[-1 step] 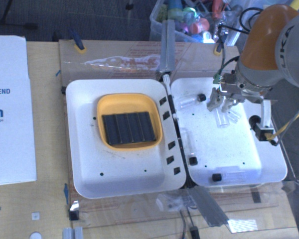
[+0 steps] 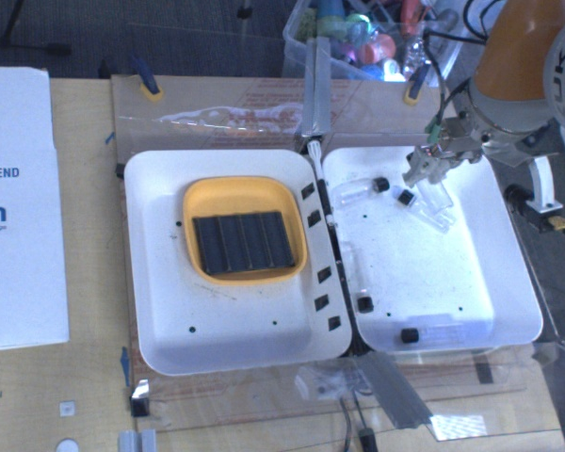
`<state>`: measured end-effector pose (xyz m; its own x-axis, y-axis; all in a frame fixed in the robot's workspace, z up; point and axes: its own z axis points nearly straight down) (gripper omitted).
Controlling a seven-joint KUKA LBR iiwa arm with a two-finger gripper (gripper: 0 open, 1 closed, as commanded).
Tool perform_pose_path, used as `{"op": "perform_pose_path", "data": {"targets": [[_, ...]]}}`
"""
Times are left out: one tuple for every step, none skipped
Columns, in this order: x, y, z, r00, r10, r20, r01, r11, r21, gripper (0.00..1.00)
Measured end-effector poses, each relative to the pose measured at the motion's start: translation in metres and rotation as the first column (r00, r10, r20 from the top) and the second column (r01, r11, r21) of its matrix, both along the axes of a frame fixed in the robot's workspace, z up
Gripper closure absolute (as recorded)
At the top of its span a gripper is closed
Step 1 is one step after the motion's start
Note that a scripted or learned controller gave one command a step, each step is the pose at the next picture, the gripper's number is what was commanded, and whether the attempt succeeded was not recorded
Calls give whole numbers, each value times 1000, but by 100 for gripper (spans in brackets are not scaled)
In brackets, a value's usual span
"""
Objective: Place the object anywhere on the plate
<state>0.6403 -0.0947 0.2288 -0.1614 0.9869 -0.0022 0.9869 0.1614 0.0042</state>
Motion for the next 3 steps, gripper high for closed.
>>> {"op": "perform_pose_path", "data": {"targets": [[27, 3, 28, 971, 241, 0, -241, 971, -1, 100], [27, -21, 71, 862, 506, 1, -506, 862, -3, 100], [13, -77, 135, 737, 676, 0, -676, 737, -6, 100]]}}
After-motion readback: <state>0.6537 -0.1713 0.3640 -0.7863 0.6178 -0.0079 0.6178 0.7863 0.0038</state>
